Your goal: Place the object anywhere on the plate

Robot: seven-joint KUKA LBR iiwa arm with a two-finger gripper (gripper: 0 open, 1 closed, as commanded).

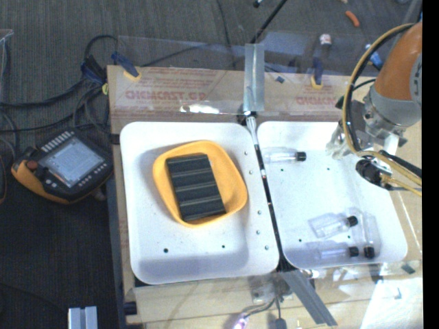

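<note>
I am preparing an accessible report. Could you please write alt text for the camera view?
A dark ribbed block lies on a yellow plate in the left white bin. The right bin holds several clear vials with black caps. The grey and orange robot arm reaches over the right bin's far right corner.

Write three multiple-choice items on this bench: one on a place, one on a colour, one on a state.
1. Where does the dark ridged block lie?
A. on the yellow plate in the left bin
B. loose in the right bin
C. on the floor

2. What colour are the caps of the clear vials in the right bin?
A. red
B. black
C. white

3. How does the vial nearest the divider rest?
A. upright
B. leaning on the plate
C. lying on its side

Answers: 1 A, the block sits within the plate's rim; 2 B, each vial ends in a black cap; 3 C, its length lies flat along the bin floor.
</note>
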